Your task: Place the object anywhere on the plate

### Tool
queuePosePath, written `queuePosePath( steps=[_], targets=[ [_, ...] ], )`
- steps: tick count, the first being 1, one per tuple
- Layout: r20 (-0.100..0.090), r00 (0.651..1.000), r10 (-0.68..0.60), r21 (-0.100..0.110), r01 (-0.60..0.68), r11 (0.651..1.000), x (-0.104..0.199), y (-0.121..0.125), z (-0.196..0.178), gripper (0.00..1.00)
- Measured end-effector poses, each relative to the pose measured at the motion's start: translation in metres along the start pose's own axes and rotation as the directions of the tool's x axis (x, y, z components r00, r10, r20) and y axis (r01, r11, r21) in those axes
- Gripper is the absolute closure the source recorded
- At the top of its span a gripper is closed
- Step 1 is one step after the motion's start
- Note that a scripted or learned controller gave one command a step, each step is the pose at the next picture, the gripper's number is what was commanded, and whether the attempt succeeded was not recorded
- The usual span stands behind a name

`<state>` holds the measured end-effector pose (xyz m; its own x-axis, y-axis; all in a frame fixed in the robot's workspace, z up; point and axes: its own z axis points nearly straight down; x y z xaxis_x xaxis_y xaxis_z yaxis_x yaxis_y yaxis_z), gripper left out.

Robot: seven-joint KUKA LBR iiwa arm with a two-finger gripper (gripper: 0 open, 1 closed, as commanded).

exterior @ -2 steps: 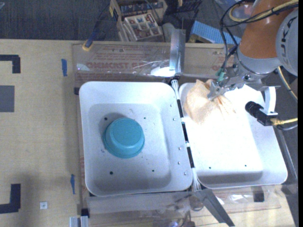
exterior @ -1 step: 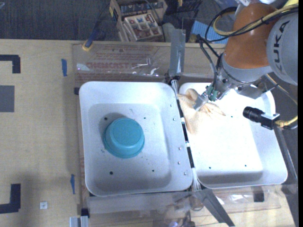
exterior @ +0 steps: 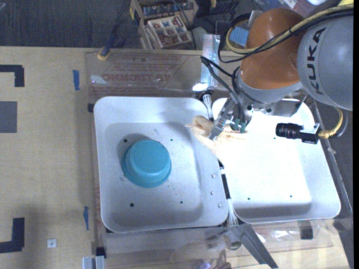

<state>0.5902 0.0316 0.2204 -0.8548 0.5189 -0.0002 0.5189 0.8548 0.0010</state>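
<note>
Gripper [exterior: 216,129]: closed on pale object [exterior: 202,126], above the bins' shared edge | Plate [exterior: 147,162]: blue, in left bin [exterior: 168,217], bare | Progress: object grasped; transfer and release judged outstanding.

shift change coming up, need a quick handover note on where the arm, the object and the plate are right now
Gripper: low over the seam between the two white bins, near their far edge; jaw state unclear.
Small pale tan object: at the gripper tip, on the left bin's far right rim; a grasp is not confirmed.
Round light blue plastic plate: in the left bin, left of centre, nothing on it.
Done: nothing placed.
Left: secure the object, set it on the plate.
</note>
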Motion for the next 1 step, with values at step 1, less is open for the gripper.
queuePosePath(
  steps=[1],
  targets=[
    [0.005,0.923,-0.385,-0.002,0.385,0.923,0.0309,0.0359,-0.0122,1.00]
  ],
)
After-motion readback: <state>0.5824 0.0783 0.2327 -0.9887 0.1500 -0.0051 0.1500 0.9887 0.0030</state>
